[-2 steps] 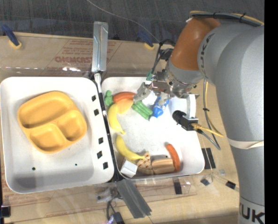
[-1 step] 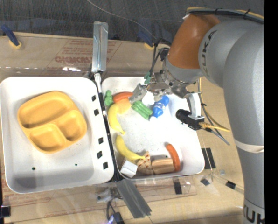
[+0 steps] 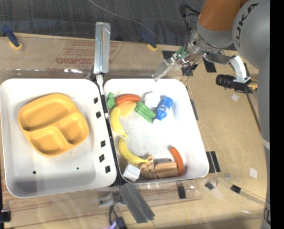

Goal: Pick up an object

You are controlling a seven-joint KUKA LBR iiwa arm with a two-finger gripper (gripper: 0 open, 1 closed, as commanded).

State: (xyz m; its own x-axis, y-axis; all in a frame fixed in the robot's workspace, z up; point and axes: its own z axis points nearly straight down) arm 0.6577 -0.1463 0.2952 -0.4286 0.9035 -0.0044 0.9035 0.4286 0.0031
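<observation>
Camera view from above, at a slant: two shallow white bins side by side on the desk (image 3: 228, 142). Left bin (image 3: 18, 175) holding a yellow divided tray (image 3: 54, 123), set toward its far left part. Right bin (image 3: 194, 142) holding the loose objects: at the far side a red-orange piece (image 3: 128, 98), a green piece (image 3: 144, 111) and a blue-and-white bottle (image 3: 163, 107), close together; along the left wall a yellow banana (image 3: 116, 120), and a second banana (image 3: 130, 155) curving toward the near edge; at the near edge a small white block (image 3: 131, 172), a tan bread-like item (image 3: 163, 168) and a red sausage-shaped piece (image 3: 177, 159), just beside one another. Grey arm with orange band (image 3: 223, 6) entering from the right. Hand (image 3: 168, 68) raised over the far rim of the right bin, apart from every object, nothing seen between its fingers; fingers blurred, so whether spread or closed cannot be told. Metallic strip (image 3: 102, 49) upright at the far end of the divide between the bins.
</observation>
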